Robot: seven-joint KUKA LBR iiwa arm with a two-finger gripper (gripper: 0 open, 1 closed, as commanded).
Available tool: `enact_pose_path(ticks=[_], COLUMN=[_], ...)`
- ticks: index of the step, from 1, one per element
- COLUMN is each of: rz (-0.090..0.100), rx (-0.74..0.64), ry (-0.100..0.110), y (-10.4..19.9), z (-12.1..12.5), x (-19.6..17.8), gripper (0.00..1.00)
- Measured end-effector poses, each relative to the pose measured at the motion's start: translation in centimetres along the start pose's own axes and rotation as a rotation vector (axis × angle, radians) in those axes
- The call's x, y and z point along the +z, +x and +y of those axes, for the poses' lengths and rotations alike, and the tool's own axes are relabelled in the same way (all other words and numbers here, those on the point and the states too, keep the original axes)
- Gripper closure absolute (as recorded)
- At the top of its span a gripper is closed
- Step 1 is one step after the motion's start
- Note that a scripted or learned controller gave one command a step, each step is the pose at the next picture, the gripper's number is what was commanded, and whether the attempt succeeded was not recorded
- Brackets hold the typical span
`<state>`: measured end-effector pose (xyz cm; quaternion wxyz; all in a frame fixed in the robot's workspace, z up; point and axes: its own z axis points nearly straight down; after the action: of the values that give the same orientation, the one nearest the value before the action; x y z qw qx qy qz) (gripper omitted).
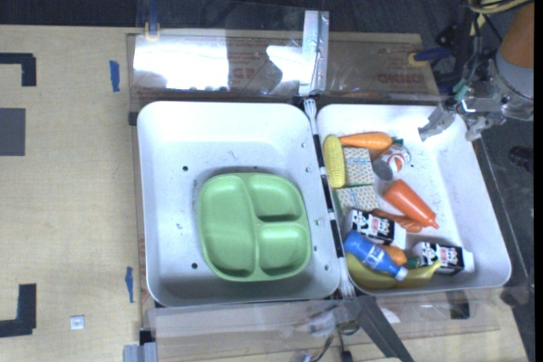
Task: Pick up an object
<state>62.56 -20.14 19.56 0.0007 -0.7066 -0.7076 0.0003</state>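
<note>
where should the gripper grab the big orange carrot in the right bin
Probably across the carrot's thick middle, coming straight down from above. It lies flat and slanted, on top of its neighbours, so its upper side is open. The fingers would close across its width; the narrow end near the cup looks more crowded.

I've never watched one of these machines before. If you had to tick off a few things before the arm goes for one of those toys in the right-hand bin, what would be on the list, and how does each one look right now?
1. Things to pick lie in the right bin: ok; carrots, corn, a banana, a blue bottle and small cartons.
2. An easy target stands free: ok; the big orange carrot has bare floor on its right.
3. Gripper is above the right bin: ok, at its upper right corner, away from the toys.
4. Gripper is free of any load: ok, I see nothing between its fingers.
5. Fingers open enough: cannot tell, too small and blurred.
6. Crowded left pile: not ok; corn and cartons touch.
</note>
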Motion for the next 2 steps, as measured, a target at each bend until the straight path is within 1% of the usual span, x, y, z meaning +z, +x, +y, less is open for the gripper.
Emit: enact_pose_path(ticks=[1,2], rz=[-0.002,-0.003], rx=[-0.147,-0.098], ry=[-0.005,-0.006], y=[4.9,6.9], z=[-5.0,-2.5], x=[10.3,11.0], gripper=[0.00,0.00])
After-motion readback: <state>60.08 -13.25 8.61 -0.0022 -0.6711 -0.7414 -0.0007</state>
